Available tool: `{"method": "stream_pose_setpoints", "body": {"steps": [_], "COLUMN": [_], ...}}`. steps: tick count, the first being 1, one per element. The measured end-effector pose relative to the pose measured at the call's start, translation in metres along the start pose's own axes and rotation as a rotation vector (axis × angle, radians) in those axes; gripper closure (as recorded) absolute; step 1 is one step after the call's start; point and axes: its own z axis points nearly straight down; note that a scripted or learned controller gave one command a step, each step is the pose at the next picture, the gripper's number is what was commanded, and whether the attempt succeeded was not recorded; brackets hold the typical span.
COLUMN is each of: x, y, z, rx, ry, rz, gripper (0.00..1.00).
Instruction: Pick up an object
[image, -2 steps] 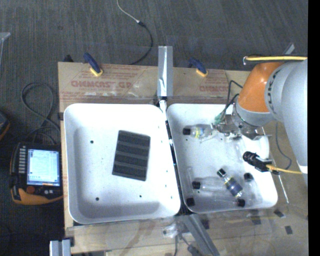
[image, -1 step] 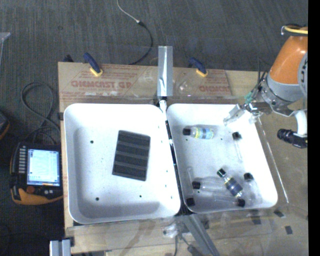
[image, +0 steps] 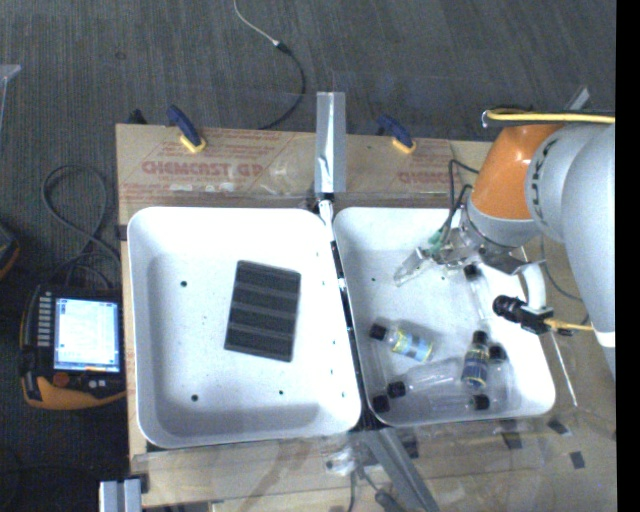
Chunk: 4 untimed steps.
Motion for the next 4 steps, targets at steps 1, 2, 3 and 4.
{"method": "stream_pose_setpoints", "body": {"steps": [1, 2, 3, 4], "x": [0.0, 0.023, 0.023, 0.033], "y": [0.002, 0.024, 0.024, -0.017], "z": [-0.012, -0.056, -0.056, -0.003], "rx": [-0.004, 0.01, 0.01, 0.009], "ry": [-0.002, 0.006, 0.006, 0.007], "rz": [-0.001, 0.025, 0.025, 0.027], "gripper": [1.0, 1.0, 0.0, 0.0]}}
